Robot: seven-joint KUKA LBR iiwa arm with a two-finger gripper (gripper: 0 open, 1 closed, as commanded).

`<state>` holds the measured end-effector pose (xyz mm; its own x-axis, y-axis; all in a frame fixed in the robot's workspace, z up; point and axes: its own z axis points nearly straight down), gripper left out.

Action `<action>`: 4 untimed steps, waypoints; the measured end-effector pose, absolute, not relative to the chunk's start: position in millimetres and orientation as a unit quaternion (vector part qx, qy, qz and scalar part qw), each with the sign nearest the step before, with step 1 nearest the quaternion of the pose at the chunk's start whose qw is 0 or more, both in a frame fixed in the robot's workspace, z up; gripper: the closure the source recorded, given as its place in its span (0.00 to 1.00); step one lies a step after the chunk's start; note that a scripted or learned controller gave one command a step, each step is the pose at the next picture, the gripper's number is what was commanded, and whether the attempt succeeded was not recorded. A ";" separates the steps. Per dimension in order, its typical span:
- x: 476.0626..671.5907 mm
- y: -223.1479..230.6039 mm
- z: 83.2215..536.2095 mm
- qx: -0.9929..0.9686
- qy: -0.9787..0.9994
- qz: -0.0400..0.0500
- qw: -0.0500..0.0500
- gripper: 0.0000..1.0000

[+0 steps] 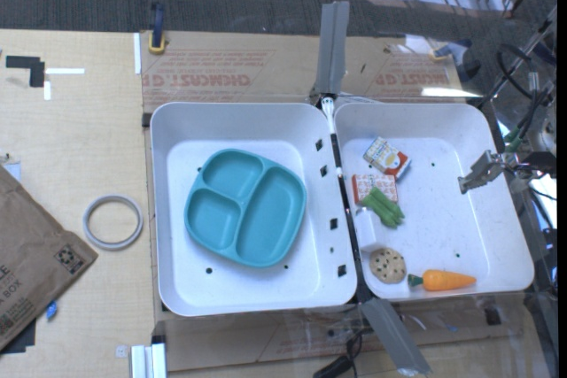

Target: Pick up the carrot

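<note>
The orange carrot (447, 281), with a small green top at its left end, lies flat along the front wall of the right bin (496, 226), near the front right corner. My gripper (479, 172) shows as a grey piece at the right bin's right rim, well behind the carrot and slightly to its right. Nothing hangs from it that I can see. The rest of the arm sits among dark cables at the right edge of the view.
A speckled cookie (387, 265) lies just left of the carrot. Farther back are a green bean pod (384, 206), a red card (365, 187) and a small snack carton (386, 157). The left bin (164, 190) holds a teal divided plate (245, 206). A tape ring (112, 220) lies on the bench.
</note>
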<state>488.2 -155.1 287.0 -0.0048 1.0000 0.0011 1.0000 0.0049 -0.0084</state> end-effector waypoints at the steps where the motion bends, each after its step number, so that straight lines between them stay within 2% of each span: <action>1: 477.2 -100.7 131.5 -0.624 -0.782 0.002 0.005 0.00; 2: 477.7 -119.6 143.5 -0.612 -0.791 0.001 0.004 0.00; 3: 477.6 -146.1 131.2 -0.574 -0.819 0.001 0.004 0.00; 4: 478.4 -169.6 160.5 -0.468 -0.884 0.000 0.003 0.00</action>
<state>478.4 -169.6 160.5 -0.5613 0.8276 0.0054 0.8276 0.5613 -0.0029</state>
